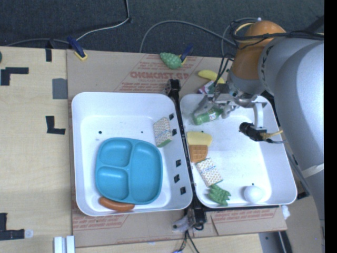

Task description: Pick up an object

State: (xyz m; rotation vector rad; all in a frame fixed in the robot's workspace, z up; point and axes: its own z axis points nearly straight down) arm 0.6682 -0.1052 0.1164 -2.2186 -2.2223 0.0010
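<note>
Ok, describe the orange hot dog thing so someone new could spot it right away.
Find the left white bin, the one holding the blue divided plate. Look below that plate, along the bin's near wall. The toy sausage lies there, touching the plate's edge: a slim orange-red stick, unlike the checkered block up at the divider.

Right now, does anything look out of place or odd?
Yes. A green toy and a yellow piece lie on the cardboard behind the bins, outside both. A sponge leans tilted against the left bin's divider wall.
</note>
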